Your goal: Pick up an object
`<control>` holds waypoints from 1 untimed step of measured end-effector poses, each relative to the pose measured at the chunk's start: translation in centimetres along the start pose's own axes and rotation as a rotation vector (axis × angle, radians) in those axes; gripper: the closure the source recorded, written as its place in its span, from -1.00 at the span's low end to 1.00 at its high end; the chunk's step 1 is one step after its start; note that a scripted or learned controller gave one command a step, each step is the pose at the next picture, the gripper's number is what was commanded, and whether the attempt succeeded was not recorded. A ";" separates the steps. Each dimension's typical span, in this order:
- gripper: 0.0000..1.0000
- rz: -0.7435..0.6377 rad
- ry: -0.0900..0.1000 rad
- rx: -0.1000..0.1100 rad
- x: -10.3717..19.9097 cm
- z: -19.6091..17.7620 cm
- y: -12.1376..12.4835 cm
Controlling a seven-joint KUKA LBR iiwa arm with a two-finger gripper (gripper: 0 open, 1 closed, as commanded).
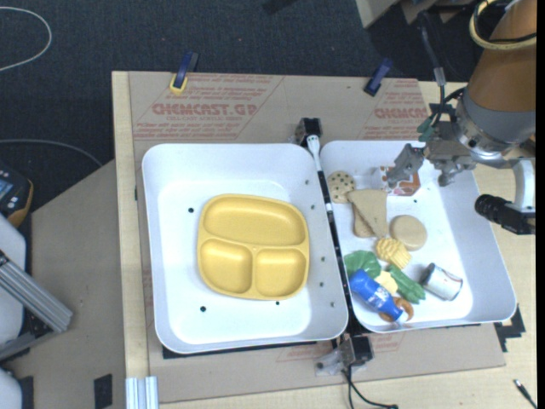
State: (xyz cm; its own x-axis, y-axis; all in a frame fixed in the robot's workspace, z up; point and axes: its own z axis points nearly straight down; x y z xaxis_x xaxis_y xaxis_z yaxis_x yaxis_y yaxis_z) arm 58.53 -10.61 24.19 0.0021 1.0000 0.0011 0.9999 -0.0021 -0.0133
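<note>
So the bench (255,109) has that brown Chemcast board on it, with two white bins sitting side by side. The left bin (170,228) holds just a big yellow divided plate (253,245), three compartments, its long side running roughly left-right across the bin.

The right bin (485,237) is where all the small stuff is. The arm (502,66) comes in from the right, grey with the orange band, and the gripper (421,164) sits low over the bin's back part. One of the fingers (407,162) is right against a small red and white object (400,177) near the back of the bin, touching or just above it. Honestly can't tell how far apart the fingers are, or whether that little thing is actually between them. It's too small and blurry to say which way it points either.

Rest of the pile, roughly by size: a tan toast-like slice (368,211) with its long axis running front to back, a green leafy piece (383,271), a blue bottle (375,295) lying on its side pointing diagonally toward the front right, a round beige disc (409,231), a silver can (443,281) tipped over, a ridged yellow piece (393,250), and a speckled cookie (341,181) up near the divider.
</note>
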 end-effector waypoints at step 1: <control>-1.00 -0.002 -0.001 -0.014 0.0 -0.8 0.2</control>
State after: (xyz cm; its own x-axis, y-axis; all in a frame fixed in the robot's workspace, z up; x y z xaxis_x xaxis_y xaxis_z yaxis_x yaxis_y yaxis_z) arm 58.76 -10.58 24.96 -0.0003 1.0000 -0.0002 1.0000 0.0003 0.0007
